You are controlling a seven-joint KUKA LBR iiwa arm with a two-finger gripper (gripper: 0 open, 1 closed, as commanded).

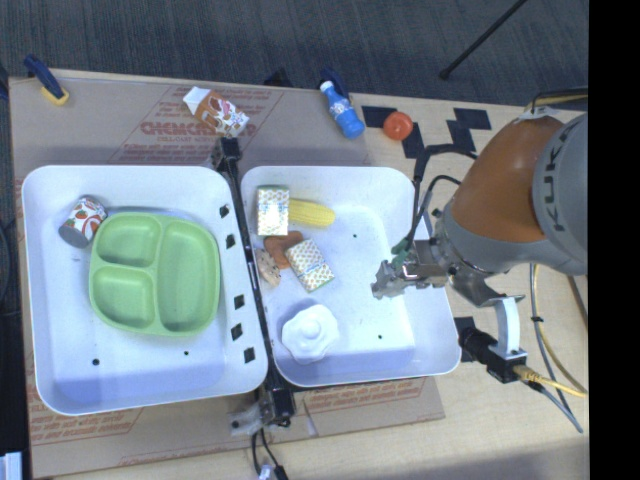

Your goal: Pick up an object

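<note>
Camera view, looking down at a slant on the desk [80, 103], which is covered in printed cardboard and carries two shallow white bins side by side.

Left bin [60, 368]: a green three-compartment plate [155, 271] lies near the middle. A small red-and-white patterned cup [82, 218] lies on its side just beside the plate's far-left corner.

Right bin [425, 353]: a cluster sits toward the far-left part. A pale patterned box [272, 211] lies next to an ear of yellow corn [312, 213], the two touching or nearly so. Nearer the camera, a second patterned box [310, 265], tilted, rests against some brownish-orange food pieces [275, 251]; what they are, cannot tell. A white lidded bottle or jar [309, 333] stands near the bin's front-left area, apart from the cluster.

The grey arm [515, 203] with its orange band comes in from the right edge. The jaws [392, 278] hang over the right part of the right bin, well apart from every object there. Too blurred and small to tell how they stand. Nothing is seen between them.

Beyond the bins, along the desk's far edge: a crumpled snack wrapper [215, 111], a blue bottle [343, 111] lying down, an orange ball [398, 125]. A blue-and-yellow clamp [45, 79] sits at the far-left corner.
</note>
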